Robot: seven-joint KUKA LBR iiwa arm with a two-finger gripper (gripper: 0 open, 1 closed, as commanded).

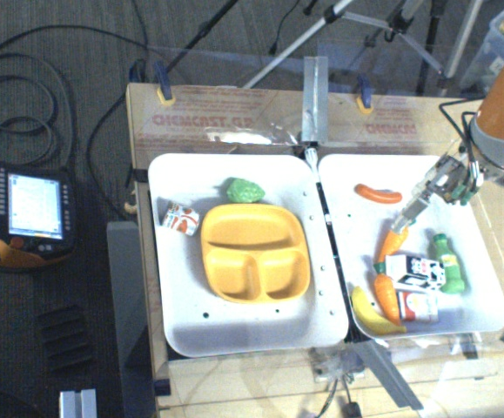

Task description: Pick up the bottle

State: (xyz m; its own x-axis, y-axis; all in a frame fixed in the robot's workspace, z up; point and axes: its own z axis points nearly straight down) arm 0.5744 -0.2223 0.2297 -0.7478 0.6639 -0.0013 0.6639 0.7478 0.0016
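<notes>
1. Two white bins sit side by side; the claw (406, 216) hangs over the right bin (487, 307), its thin fingers close together with nothing between them
2. The green bottle (447, 262) lies just below and right of the claw, apart from it, beside a small carton (417, 271)
3. A carrot (388, 244) lies just beneath the fingertips; a sausage (378, 194) lies up-left
4. A banana (369, 312) lies farther below
5. Far left, the other bin (173, 320) bears a yellow tray (254, 252)

Soft, slightly blurry overhead picture, bright even light, white bins (234, 338) glaring, floor dim, faint shadows
</notes>
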